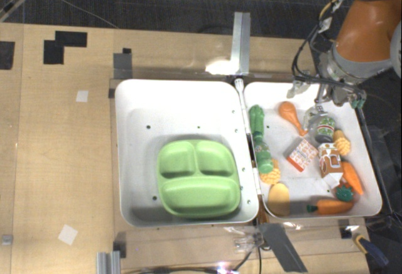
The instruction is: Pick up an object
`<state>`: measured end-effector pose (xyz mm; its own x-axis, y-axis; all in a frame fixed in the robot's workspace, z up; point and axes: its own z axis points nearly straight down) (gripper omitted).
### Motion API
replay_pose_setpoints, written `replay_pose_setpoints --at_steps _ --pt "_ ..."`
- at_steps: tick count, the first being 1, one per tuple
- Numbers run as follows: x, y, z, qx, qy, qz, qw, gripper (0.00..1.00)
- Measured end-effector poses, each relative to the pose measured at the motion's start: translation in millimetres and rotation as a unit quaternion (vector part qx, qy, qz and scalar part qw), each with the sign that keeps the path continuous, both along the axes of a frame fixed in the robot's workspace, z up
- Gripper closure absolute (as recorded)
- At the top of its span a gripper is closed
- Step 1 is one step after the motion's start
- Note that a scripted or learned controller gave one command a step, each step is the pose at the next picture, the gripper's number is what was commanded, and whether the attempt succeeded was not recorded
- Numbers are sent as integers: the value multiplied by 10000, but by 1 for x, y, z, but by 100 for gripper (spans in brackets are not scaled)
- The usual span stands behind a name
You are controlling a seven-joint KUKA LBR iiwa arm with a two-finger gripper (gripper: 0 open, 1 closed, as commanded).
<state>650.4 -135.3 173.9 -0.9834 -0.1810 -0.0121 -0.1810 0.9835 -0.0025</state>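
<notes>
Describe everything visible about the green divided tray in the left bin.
The green tray is light green, looks like smooth plastic, and has rounded corners. It has three compartments: two small ones on the far side, one long one on the near side. It lies flat and right side up on the floor of the left bin, toward the near right part. Nothing lies in it, and nothing touches it but the bin.

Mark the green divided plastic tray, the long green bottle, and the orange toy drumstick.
green divided plastic tray [198, 177], camera view, its centre ridge.
long green bottle [257, 123], camera view, its upper body.
orange toy drumstick [289, 114], camera view, its thick end.
</notes>
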Motion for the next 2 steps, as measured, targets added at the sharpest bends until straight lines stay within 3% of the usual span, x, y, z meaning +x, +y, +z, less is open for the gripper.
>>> replay_pose_setpoints --at_steps 1,2 --pt "-34 -7 -76 -22 -76 695 9975 0" --pt "-75 -12 -76 -31 -95 683 9976 0"
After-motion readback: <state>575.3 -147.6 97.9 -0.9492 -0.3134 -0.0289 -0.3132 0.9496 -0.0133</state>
